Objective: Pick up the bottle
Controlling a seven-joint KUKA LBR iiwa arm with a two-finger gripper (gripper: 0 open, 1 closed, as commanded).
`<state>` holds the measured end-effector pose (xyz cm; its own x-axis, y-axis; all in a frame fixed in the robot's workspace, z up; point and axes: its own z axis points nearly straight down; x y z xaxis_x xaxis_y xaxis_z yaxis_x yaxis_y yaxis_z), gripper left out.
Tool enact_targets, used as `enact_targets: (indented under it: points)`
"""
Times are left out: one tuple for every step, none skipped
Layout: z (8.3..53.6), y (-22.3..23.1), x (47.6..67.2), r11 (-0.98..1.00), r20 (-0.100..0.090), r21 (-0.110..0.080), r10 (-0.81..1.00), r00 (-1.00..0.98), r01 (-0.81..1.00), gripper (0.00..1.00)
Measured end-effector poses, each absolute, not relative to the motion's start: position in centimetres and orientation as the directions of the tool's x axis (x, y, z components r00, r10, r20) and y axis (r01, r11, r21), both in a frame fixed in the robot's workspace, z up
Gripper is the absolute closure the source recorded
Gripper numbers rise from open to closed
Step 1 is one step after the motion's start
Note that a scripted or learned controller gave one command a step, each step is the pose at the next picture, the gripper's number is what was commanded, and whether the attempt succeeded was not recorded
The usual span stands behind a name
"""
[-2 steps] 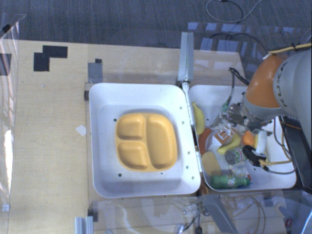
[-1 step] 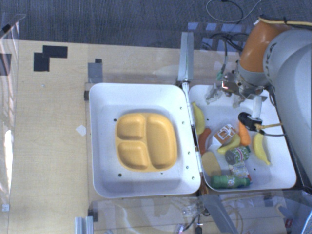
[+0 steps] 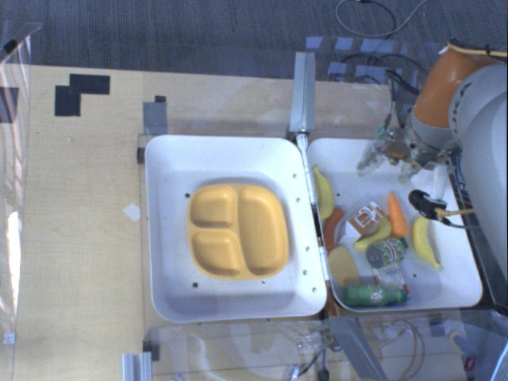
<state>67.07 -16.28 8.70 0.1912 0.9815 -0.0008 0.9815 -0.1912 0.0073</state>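
Observation:
A green bottle lies on its side along the near wall of the right bin. A crumpled clear plastic piece rests just behind it. My gripper hangs over the far part of the right bin, well behind the bottle, with the pile of items between them. Its fingers stand apart with nothing between them.
The right bin also holds a banana along its left wall, a carrot, a second banana, a small orange-and-white box, a dark round can and a tan lump. A yellow divided plate sits in the left bin.

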Motion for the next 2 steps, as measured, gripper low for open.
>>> enact_targets:
  points:
    - [8.7,-8.1,67.0,-0.254,0.002,0.003,0.967,0.254,0.967,0.00]
    - [8.6,-13.5,67.0,-0.331,0.004,-0.003,0.944,0.331,0.944,0.00]
